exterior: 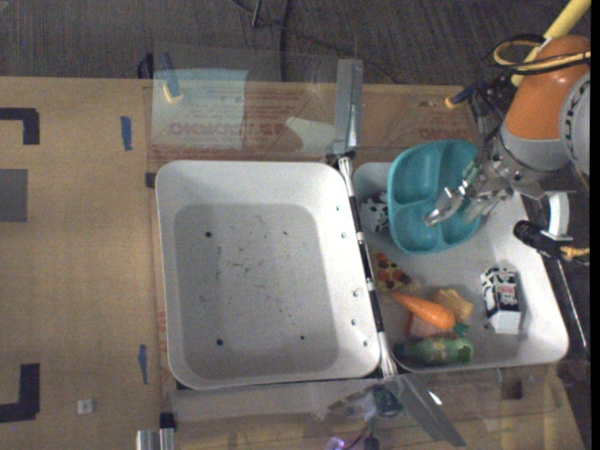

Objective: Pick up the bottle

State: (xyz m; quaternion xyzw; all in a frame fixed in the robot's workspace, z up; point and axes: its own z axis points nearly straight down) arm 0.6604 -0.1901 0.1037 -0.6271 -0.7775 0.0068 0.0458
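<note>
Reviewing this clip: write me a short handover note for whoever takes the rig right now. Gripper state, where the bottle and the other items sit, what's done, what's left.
Gripper: over the teal divided plate at the back of the right bin, nothing visibly held; whether the jaws are open or shut is unclear.
Green bottle: lying on its side at the right bin's front edge, apart from the gripper.
Beside it: toy carrot just behind, small milk carton to the right.
Left bin: holds none of these items.
Done: nothing yet. Left: move to the bottle, grasp, lift.
</note>
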